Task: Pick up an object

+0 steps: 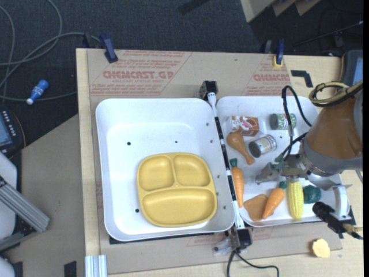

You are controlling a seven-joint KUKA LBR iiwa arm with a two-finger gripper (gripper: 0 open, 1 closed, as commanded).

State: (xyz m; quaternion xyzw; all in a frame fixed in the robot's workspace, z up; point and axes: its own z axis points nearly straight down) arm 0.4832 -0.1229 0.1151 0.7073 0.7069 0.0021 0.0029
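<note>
My gripper [270,172] hangs low over the middle of the right bin [249,104], on the grey arm that reaches in from the right. Right below and around it lie an orange carrot [274,202], a yellow corn cob [295,199] and a green toy [311,194] partly under the arm. A second carrot [237,180] lies by the bin's left wall. Further back are a brown drumstick [236,143], a silver can [262,145], a red-brown packet [245,124] and a small green can [282,120]. I see nothing held in the gripper.
The left bin [115,131] holds a yellow divided plate [176,189]. An orange wedge [255,203] lies at the right bin's front. A small yellow piece [320,247] rests on the bench outside the bins, front right. Black cables [288,105] loop over the right bin's back.
</note>
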